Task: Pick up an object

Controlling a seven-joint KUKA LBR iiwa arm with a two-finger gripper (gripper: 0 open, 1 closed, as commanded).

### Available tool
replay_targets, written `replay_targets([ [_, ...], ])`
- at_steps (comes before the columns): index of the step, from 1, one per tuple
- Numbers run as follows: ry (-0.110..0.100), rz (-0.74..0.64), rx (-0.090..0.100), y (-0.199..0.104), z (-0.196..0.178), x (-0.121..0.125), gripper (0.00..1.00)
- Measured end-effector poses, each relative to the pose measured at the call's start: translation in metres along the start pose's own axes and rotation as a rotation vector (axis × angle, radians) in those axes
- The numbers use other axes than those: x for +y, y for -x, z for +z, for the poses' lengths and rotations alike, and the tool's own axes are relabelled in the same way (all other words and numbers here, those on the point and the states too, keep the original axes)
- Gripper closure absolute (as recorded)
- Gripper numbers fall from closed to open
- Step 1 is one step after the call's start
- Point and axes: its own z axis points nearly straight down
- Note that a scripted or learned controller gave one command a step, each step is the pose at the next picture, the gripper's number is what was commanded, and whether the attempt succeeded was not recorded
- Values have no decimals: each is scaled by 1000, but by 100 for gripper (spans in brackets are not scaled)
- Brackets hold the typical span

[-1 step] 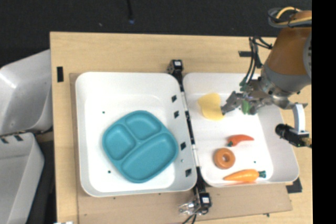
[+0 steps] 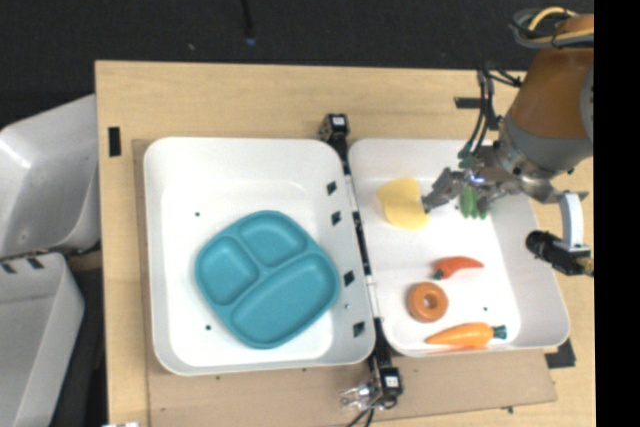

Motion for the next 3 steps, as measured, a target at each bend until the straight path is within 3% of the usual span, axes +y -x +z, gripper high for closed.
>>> replay_targets([
  [2, -5, 4, 0, -3, 115, -2, 0],
  [3, 1, 9, -1, -2, 101, -1, 100],
])
